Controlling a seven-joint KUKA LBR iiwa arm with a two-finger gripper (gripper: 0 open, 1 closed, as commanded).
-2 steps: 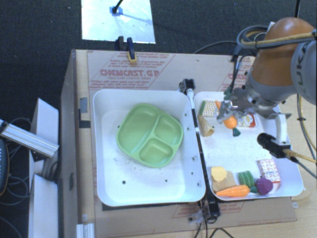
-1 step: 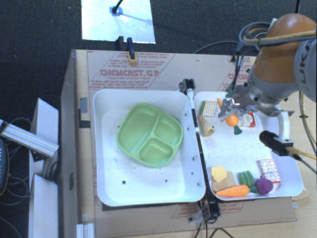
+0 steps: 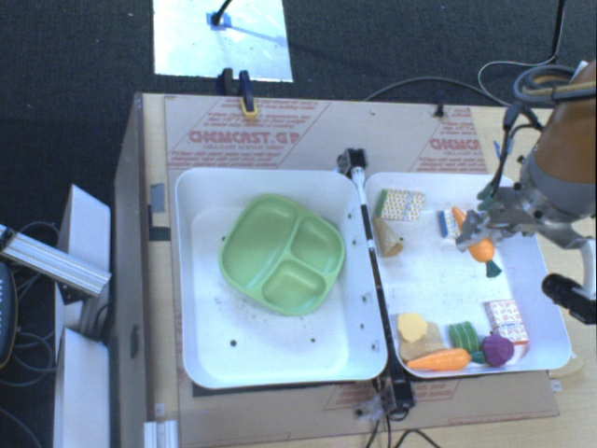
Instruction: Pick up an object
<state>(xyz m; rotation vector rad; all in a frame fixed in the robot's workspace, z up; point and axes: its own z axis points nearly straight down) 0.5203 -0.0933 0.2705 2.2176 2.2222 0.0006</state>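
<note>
The pincer (image 3: 479, 234) hangs over the upper part of the right bin (image 3: 560, 353), its fingers closed narrow on a small orange toy carrot (image 3: 483, 251) with a green tip, lifted clear of the bin floor. Just to its left lie a blue-and-orange piece (image 3: 450, 222) and a patterned box (image 3: 401, 204); well below it, along the near rim, a larger carrot (image 3: 438, 360), a purple toy (image 3: 498, 349) and a green vegetable (image 3: 464, 335) cluster. Far to its left, the left bin (image 3: 201, 250) carries a green divided plate (image 3: 283, 253).

arm (image 3: 564, 147) cut off at right edge, fingers (image 3: 474, 224) blurred, their spread unclear, small orange object (image 3: 482, 249) partly covered
</note>
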